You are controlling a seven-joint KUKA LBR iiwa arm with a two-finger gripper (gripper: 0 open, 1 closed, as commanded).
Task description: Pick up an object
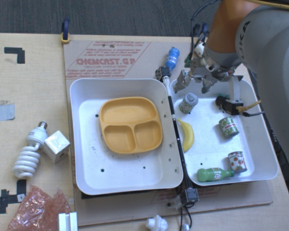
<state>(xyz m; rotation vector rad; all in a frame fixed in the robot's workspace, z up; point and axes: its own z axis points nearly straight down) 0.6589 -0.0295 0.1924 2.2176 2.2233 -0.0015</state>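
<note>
At the near edge of the right bin (260, 170) a green bottle (214, 174) lies on its side. A red-patterned can (237, 161) sits just beside it, and a green can (228, 127) lies tilted farther on. A banana (187, 134) hugs the wall next to the left bin (79, 143), which holds a yellow divided plate (131, 124). Farther still stands a small grey-lidded jar (188, 103), which looks the likeliest target. The gripper (194, 83) hovers just beyond it, fingers spread and nothing between them. A good grasp probably means centring over the lid, descending straight and closing across the jar's body, clear of the bin wall.
</note>
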